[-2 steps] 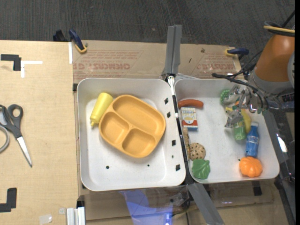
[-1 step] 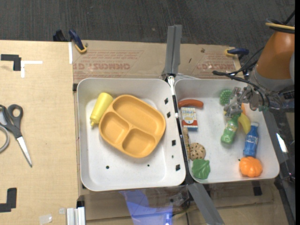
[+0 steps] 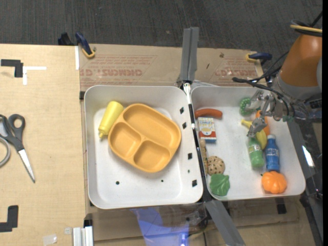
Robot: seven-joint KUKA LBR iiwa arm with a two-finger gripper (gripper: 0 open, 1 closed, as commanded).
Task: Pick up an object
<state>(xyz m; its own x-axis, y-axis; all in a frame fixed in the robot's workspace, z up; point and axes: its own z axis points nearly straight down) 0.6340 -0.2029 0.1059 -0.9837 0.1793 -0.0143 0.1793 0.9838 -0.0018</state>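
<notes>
Honestly can't tell what the gripper is doing, it's low in the right bin over the crowded toys, green bottle and blue bottle just beneath, presumably lining up a grab.

You're looking at smooth, slightly glossy plastic on the yellow tray and both white bins, matt brown cardboard behind, plus shiny metal blades on the scissors

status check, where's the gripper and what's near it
Gripper low over right bin, nothing seen between fingers. Beneath it: green bottle, blue bottle. Crowded spot.
</notes>
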